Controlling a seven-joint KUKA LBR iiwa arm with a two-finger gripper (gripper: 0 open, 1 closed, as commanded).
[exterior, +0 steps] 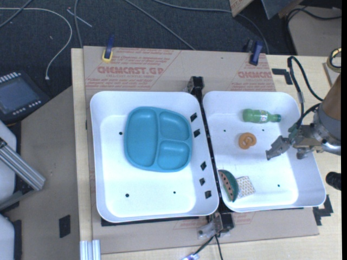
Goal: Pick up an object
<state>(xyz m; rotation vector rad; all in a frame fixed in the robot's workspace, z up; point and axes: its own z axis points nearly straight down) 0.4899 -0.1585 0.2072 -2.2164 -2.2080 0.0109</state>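
Gripper [283, 147]: two dark fingers, spread apart, with nothing between them; positioned over the right side of the right bin [287, 191], clear of every object there. Arm [331, 118] enters from the right edge.

Candidate items, right bin:
- Green bottle [261, 116]: translucent green, lying on its side near the bin's far wall, neck pointing right. Well apart from the gripper.
- Orange ring-shaped item [247, 141]: small, round, tan-orange, perhaps a toy pretzel or doughnut, the detail being too fine to settle. Lies just below the bottle and to the left of the gripper, not touching either.
- Watermelon-slice item [230, 184]: green rim, reddish face with dark specks; rests against the bin's left wall near the front corner.
- Checked packet [245, 186]: small, pale, patterned; touching or just beside the watermelon slice on its right.

Left bin [108, 161]: holds one blue divided plate [158, 138], three compartments, lying flat towards the bin's far half. Small dark marks dot the bin floor around it.

Both bins: shallow, white, side by side, joined along a dark central divider [203, 140] with clips. They sit on a brown cardboard sheet [135, 64] with red lettering, held at its far edge by two blue clamps [109, 51].
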